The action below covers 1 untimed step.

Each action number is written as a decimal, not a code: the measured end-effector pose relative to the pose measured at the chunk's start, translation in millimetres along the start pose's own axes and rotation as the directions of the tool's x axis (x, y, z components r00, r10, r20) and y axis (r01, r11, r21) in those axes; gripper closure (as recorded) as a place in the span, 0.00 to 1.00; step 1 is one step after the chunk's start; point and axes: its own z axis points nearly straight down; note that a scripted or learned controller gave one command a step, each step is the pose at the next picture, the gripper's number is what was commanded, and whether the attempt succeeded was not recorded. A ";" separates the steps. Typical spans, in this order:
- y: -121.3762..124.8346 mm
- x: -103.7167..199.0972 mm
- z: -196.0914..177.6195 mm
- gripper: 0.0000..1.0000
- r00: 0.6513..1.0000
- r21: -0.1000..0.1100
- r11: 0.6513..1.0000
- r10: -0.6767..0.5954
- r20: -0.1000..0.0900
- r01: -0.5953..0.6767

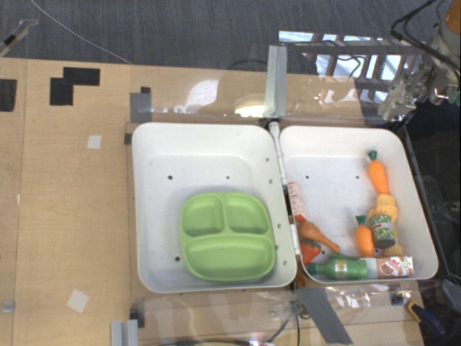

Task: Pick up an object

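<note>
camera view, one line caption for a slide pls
Green divided plate in the left bin; toy carrot, green bottle and other toy foods in the right bin.

A green divided plate (227, 236) lies in the left white bin (155, 157) on the wooden bench (65, 215).

A pale wood bench (65, 215) fills the near and left part of the scene, with black patches (70, 83) at its far left. Beyond its far edge lies dark grey carpet (180, 16), crossed by a thin cable (72, 29). Glare (198, 94) shines on the bench's far side.
</note>
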 end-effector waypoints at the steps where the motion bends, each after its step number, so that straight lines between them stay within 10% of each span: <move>1: 1.4 -2.3 -14.6 1.00 1.000 0.000 1.000 -0.003 0.013 0.003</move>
